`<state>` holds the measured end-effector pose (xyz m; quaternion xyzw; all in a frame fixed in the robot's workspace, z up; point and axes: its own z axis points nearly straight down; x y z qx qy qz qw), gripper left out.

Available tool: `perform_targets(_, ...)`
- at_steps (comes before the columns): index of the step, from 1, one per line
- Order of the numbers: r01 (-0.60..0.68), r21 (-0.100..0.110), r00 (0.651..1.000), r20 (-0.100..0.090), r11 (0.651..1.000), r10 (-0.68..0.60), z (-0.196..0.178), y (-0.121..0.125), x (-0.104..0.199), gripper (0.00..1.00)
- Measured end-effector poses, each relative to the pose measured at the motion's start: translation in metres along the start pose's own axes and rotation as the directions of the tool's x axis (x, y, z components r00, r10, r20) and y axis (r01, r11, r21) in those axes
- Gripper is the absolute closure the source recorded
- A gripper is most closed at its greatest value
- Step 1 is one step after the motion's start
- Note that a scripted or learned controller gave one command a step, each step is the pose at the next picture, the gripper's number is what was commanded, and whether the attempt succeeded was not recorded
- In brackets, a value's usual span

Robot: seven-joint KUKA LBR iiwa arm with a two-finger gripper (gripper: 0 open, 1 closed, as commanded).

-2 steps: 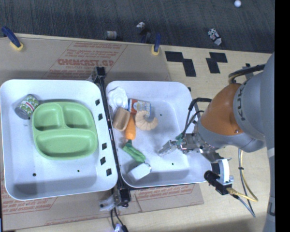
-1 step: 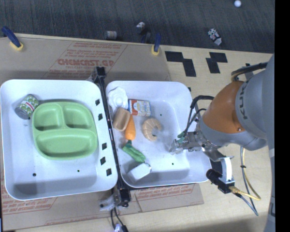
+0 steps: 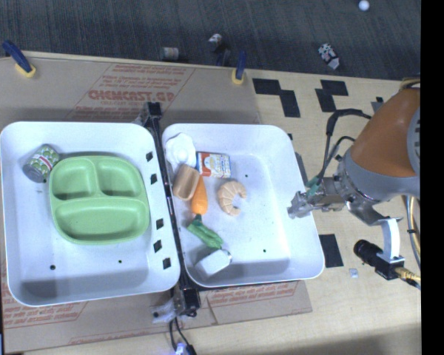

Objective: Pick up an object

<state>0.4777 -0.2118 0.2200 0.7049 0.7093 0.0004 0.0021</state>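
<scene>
Grey hand (image 3: 302, 204) at the right bin's (image 3: 277, 261) right rim, apart from the croissant (image 3: 231, 197), finger state indiscernible.

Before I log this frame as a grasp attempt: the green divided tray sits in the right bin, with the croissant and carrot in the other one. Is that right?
Not quite. The green divided tray sits in the left bin, beside a small can. The croissant and carrot are in the other one, the right bin, as the camera view shows.
</scene>
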Motion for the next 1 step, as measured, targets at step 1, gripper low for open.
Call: perform_targets(1,-0.001,-0.001,1.000,0.000,1.000,0.001,-0.0235,0.0001,-0.0001,1.00)
